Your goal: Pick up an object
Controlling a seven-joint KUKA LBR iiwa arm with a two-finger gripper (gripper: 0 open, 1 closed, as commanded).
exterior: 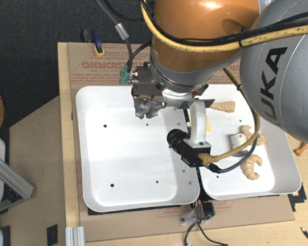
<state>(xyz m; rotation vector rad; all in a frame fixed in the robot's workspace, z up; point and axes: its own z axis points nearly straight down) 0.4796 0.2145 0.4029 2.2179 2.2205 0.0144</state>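
Left bin [128,188] floor lies open — wooden pieces [251,167] crowd the right bin [277,186].

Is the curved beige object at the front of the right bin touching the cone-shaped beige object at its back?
Apart. The camera view shows bare white bin floor between the curved object and the cone-shaped object.

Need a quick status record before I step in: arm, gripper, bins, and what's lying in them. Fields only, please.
arm: reaches in from the right, orange band over the bins
gripper: above the back edge of the left bin; fingers' state not discernible
left bin: white, a few dark dots on its floor
right bin: partly covered by the arm
objects in right bin: tan ridged piece at the back; curved tan piece near the front; pale piece between them
held object: none seen
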